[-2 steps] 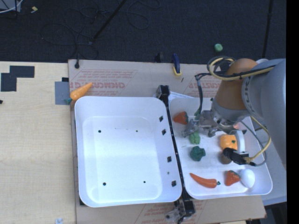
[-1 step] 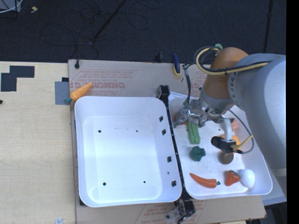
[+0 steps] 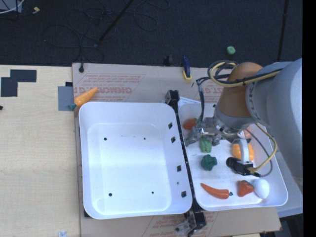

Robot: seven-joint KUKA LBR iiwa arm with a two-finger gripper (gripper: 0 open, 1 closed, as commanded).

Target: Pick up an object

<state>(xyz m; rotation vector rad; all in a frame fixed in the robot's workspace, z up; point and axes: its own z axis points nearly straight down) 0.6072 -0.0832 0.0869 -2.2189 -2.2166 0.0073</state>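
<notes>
Dark carpet strewn with cables lies behind the desk (image 3: 34,147), which carries two shallow white bins side by side on a cardboard sheet. We see nothing loose in the left bin (image 3: 91,132); the right bin (image 3: 279,191) holds all the candidate objects, and an orange carrot-shaped piece (image 3: 85,96) lies outside, just beyond the left bin's far corner.

We see the hand (image 3: 205,132) low over the far half of the right bin, its metal parts directly above a small light-green piece (image 3: 205,144). We cannot tell from this view whether the hand is spread or pressed together, and nothing is visibly pinched in it.

Objects in the right bin, near to far from the hand:
- the light-green piece — directly beneath it;
- a dark-green broccoli-like toy (image 3: 209,162), just beside;
- an orange piece (image 3: 189,124) against the divider wall;
- a red chili (image 3: 216,190) near the front rim;
- a strawberry (image 3: 245,188) touching a white egg (image 3: 261,188).

We judge these to be light, rigid plastic play food, not fragile. The smooth shells are likely to slip, so round forms such as the egg would tend to squirt out of a two-finger pinch. For the light-green piece, we advise closing across its narrow width at mid-length.
</notes>
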